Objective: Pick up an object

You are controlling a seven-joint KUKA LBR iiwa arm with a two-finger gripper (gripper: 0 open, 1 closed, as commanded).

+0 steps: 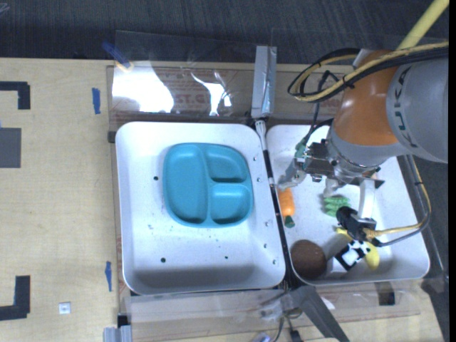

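The arm (399, 98) hangs over the right bin (406, 262), where a carrot (286, 205), a brown ball (308, 257) and a green piece (333, 206) lie, so it should drop squarely over one, clear of the wall.

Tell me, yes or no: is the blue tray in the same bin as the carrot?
No. The blue tray lies in the left bin, while the carrot lies in the right bin.
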